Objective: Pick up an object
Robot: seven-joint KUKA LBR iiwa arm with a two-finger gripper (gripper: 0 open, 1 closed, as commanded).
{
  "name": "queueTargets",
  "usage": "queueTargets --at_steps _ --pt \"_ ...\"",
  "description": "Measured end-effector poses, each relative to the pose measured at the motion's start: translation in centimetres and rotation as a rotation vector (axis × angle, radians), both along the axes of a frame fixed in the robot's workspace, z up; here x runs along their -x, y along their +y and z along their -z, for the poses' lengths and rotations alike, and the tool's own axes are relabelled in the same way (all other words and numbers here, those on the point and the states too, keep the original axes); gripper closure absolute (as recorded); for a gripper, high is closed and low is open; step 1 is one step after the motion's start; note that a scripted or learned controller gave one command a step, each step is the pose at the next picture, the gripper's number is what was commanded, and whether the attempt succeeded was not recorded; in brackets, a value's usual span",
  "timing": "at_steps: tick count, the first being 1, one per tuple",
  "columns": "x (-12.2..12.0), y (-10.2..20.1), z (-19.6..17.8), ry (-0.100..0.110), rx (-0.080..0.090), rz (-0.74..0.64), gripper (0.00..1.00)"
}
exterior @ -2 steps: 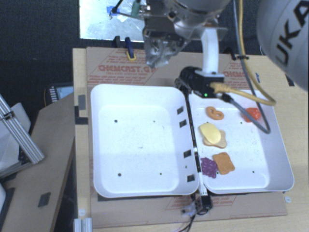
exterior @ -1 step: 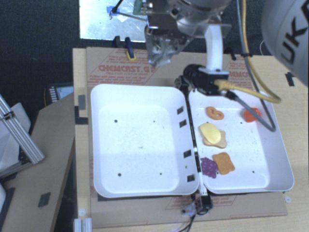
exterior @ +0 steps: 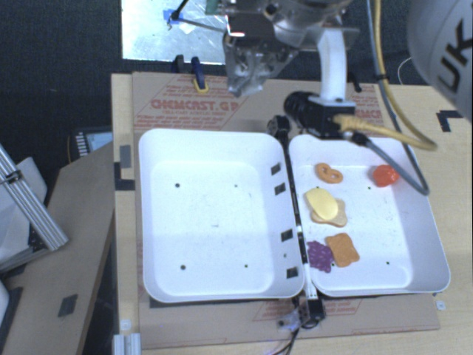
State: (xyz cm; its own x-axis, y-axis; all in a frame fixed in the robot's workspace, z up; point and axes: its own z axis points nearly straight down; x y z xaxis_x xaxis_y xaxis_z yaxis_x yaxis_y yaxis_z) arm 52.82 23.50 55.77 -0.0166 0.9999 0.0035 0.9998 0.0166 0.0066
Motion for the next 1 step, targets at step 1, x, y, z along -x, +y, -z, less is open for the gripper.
queueTargets --at_steps 1 --pt "-0.02 0.04 -1.07 -0.001 -0.001 -0.006 1.0"
